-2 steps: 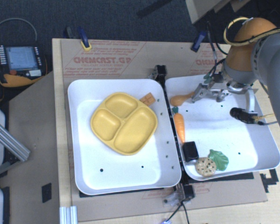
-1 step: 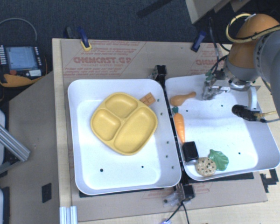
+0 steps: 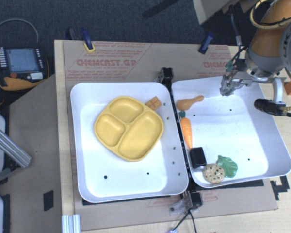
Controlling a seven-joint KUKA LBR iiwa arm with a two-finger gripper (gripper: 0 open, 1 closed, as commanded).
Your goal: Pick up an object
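Note:
My gripper (image 3: 226, 88) hangs over the far edge of the right bin (image 3: 252, 130), with nothing visible between its fingers. A tan chicken drumstick (image 3: 189, 102) lies to its left near the bin's back left corner. Below that, an orange carrot (image 3: 185, 132) lies along the bin's left wall. A black block (image 3: 198, 157), a round cookie (image 3: 213, 173) and a green leafy piece (image 3: 228, 165) sit near the front left of the right bin.
The left bin (image 3: 87, 144) holds a yellow divided plate (image 3: 129, 127) and a small brown block (image 3: 153, 103) at the plate's far right edge. A black clamp (image 3: 166, 74) stands between the bins at the back. Cables hang beside the wrist on the right.

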